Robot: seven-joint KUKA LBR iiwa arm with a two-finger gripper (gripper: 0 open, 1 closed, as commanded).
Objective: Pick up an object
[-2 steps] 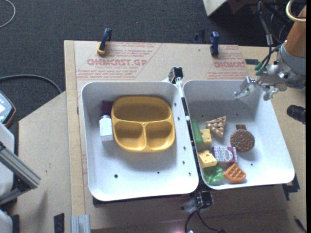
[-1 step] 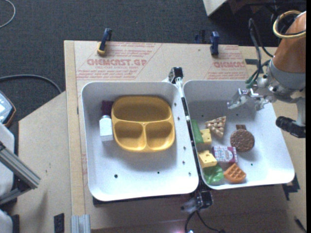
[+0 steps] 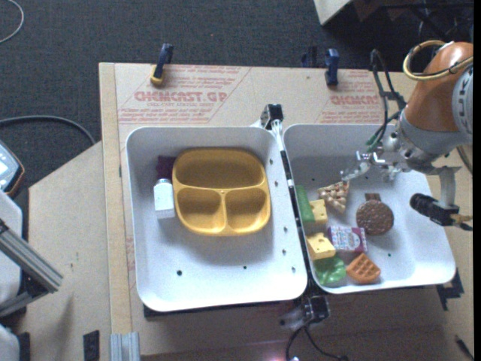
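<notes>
My gripper [image 3: 355,168] hangs over the upper middle of the right bin [image 3: 421,258], reaching in from the right below the orange-banded wrist. Just below and left of it lies a tan speckled cracker piece [image 3: 334,195], a small gap apart. Further toys lie in that bin: a brown round patty [image 3: 374,216], two yellow cheese blocks [image 3: 318,212] [image 3: 322,245], a pink-and-white packet [image 3: 348,238], an orange waffle [image 3: 363,268], and green pieces [image 3: 303,201] [image 3: 331,271]. I see nothing held in the gripper.
The left bin [image 3: 210,273] holds a yellow divided plate [image 3: 222,199], a small white bottle [image 3: 164,198] and a dark purple item [image 3: 165,164] beside it. A ridge [image 3: 285,179] separates the bins. A black cable end [image 3: 428,205] juts over the right bin's right side.
</notes>
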